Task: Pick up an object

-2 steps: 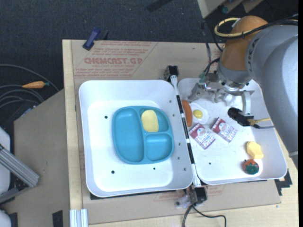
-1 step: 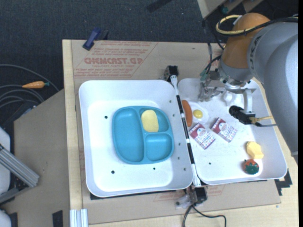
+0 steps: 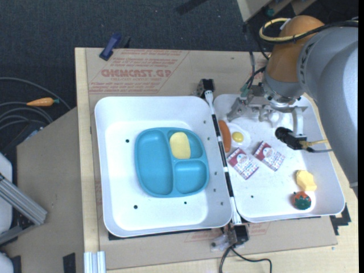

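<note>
Seemingly the approach step is in hand: the gripper (image 3: 266, 111) is poised low over the upper part of the right bin (image 3: 335, 201), and nothing is seen held. Whether it is open cannot be told. Below it lie a fried egg (image 3: 237, 136), just lower left, and two small packets (image 3: 255, 158); a descent onto one is called for.

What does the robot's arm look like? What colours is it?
The arm is big, round and smooth grey, with a shiny orange band above the wrist. A yellow cable loops beside the band. Below sits a silver metal gripper, with thin wires running to it.
</note>
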